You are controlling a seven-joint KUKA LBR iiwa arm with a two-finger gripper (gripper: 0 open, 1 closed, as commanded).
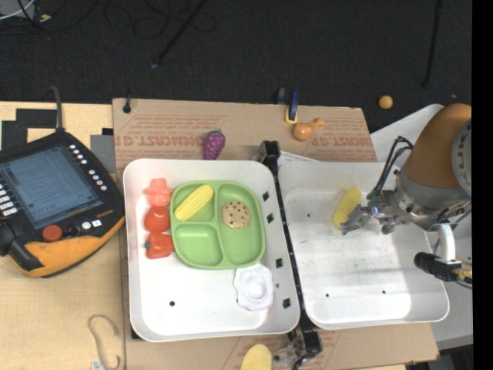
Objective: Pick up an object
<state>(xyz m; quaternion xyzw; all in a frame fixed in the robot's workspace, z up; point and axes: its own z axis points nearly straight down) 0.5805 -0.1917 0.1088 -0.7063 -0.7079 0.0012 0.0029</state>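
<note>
**Yellow piece in the right bin, gripper beside it**

A yellow piece [347,206] lies in the right bin [370,303], near its upper left. The gripper [362,220] sits just beside it at its lower right; whether it is wide or narrow, I cannot tell. The cardboard [177,133] behind the bins carries printed writing, upside down and not clearly readable. The left bin [200,318] holds a green divided plate [204,249] with a corn cob [192,201] and a cookie [236,214], red toys [156,220] and a white cup [253,287]. A tablet controller [50,199] rests on the table [46,322].
</note>
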